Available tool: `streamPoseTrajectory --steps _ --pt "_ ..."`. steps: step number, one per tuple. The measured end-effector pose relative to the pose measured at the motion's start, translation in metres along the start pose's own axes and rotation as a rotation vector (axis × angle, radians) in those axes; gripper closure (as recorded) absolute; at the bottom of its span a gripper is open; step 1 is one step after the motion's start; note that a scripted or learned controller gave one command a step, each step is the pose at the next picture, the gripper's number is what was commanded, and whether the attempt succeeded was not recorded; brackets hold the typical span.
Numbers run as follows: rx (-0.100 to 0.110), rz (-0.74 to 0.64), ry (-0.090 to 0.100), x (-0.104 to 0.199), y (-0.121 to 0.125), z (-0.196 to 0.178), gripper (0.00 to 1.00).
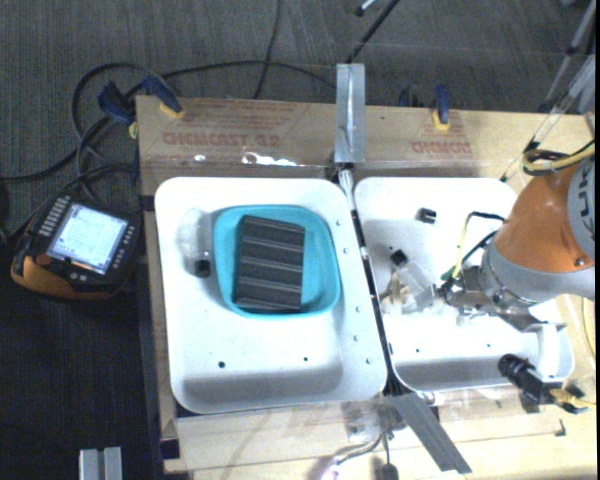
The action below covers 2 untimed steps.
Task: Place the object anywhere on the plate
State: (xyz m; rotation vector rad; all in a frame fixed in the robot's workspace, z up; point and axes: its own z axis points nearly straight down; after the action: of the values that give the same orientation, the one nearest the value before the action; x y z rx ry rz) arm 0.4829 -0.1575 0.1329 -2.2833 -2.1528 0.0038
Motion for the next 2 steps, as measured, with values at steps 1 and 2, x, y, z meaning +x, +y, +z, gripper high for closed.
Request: streamPoseTrajectory --steps 1,2 --pt "-0.002 0.016 -0.002 -0.0507 0.0032 -0.061 0.0" --pt "-0.002 0.016 -0.002 -0.0506 0.0031 -0.061 0.0"
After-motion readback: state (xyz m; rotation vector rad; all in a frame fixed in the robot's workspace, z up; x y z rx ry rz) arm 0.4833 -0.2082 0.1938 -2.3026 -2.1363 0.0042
